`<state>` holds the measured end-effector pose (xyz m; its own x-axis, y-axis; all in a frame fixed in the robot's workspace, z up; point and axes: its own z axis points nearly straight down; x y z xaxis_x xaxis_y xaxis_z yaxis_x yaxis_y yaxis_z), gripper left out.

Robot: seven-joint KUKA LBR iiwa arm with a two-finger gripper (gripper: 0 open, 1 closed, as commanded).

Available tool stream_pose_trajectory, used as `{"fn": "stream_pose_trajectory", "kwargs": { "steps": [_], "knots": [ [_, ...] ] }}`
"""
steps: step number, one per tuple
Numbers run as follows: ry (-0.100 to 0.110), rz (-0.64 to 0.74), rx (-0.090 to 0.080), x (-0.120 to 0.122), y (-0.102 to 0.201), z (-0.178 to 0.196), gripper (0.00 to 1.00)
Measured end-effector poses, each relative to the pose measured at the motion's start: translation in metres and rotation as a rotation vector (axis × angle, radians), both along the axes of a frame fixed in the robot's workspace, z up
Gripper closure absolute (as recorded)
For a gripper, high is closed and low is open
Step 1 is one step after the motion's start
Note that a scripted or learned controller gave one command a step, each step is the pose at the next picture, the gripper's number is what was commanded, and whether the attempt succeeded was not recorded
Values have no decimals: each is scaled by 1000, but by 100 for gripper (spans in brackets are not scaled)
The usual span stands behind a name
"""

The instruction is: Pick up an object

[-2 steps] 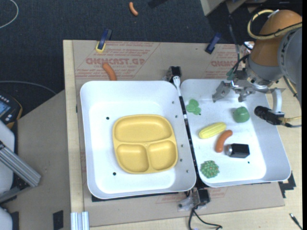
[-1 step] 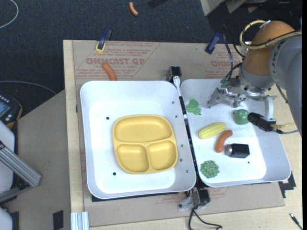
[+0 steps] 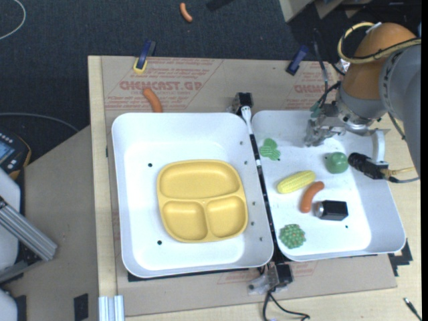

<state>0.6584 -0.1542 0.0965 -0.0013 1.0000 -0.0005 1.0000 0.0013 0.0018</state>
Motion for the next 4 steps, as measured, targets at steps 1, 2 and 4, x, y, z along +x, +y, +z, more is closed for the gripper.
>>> {"fn": "stream_pose_trajectory", "kwargs": {
  "steps": [1, 2, 4],
  "knots": [
    [-5, -1, -2, 1, -1, 43, 100],
    [-6, -1, -2, -6, 2, 94, 100],
    [3, 4, 3, -7, 52, 122, 100]
  ]
}}
